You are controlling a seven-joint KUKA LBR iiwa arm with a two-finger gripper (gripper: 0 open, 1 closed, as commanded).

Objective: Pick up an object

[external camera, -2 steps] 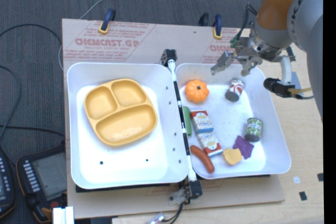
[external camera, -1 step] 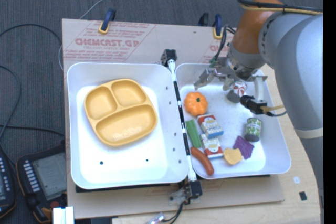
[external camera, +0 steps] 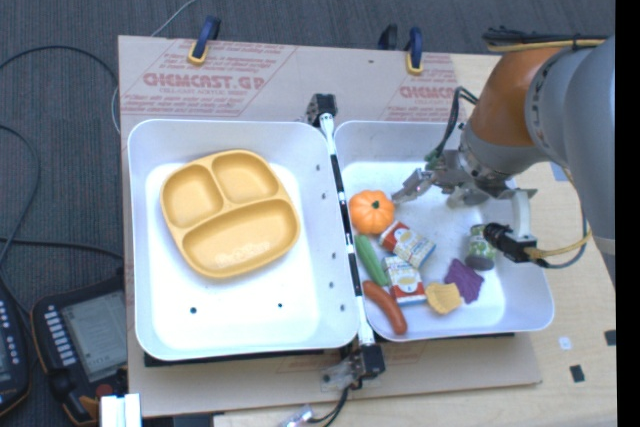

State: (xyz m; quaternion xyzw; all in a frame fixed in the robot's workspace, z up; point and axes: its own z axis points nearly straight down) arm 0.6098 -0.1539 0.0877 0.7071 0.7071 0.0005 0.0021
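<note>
Grey carpet runs all round a bench (external camera: 150,75) topped with printed cardboard, clamped along its far edge, and on it sit two shallow white bins side by side. From the overhead camera, take the small orange pumpkin (external camera: 372,211) as our marker: it sits in the right bin (external camera: 530,310), hard up against the divider between the bins. Across that divider, the left bin (external camera: 140,215) holds a yellow divided plate (external camera: 232,212).

Just on the near side of the pumpkin, a tight huddle: a green cucumber-like piece (external camera: 371,260), a red-and-white packet (external camera: 407,244), a second packet (external camera: 404,277), a red sausage (external camera: 386,307), a yellow wedge (external camera: 443,297) and a purple piece (external camera: 464,278), with a dark round item (external camera: 481,248) farther out toward the arm.

And the gripper (external camera: 437,183) hangs just beside the pumpkin on the arm's side, fingers spread apart, nothing between them, over bare bin floor.

Now the risks, as I read them. Come straight down from here and it likely closes on nothing. Slide toward the pumpkin and one finger could nudge that round, smooth shape so it rolls into the divider instead of seating. Go for the huddle and the pieces lie so close that a finger may land on top of a neighbour, or two things lift and one drops. The low sausage and cucumber piece look hard to get under.
</note>
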